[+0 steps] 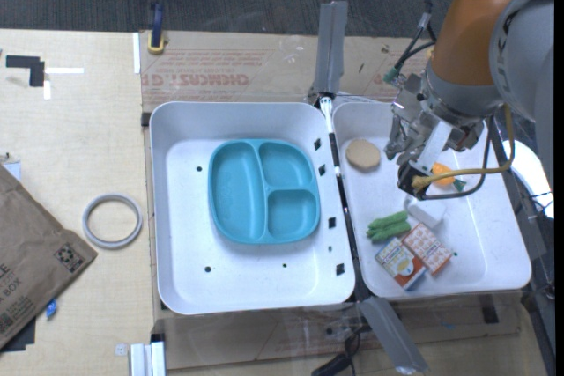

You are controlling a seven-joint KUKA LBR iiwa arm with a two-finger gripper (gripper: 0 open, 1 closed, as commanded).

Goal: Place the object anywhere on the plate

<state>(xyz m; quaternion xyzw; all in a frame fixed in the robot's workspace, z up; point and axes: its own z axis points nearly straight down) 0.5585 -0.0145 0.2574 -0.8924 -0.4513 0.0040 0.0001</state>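
**Two bins on a table, with the plate at left and the loose things at right**

On the table [70,145], a grey tape ring [112,219] lies flat, left of the left bin [163,189]. In the middle of that bin sits the plate [264,189]. It is teal with rounded corners. One long compartment runs far-to-near down its left side, and two smaller ones are stacked on its right. The whole plate is turned slightly clockwise.

The right bin [493,277] holds the loose things, all well apart from the plate:
- A round tan disc [362,155] lies flat near the bin's far left corner.
- A green piece [389,227] lies with its long axis left-to-right, its right end a little farther back.
- A printed carton [414,254] lies flat, turned diagonally, just beside a small white block [423,212].
- An orange piece [444,176] lies farther back.

Which of these is to be moved cannot be told. The gripper [404,152] hangs over the right bin, just right of the disc. Whether it is apart or together cannot be told.
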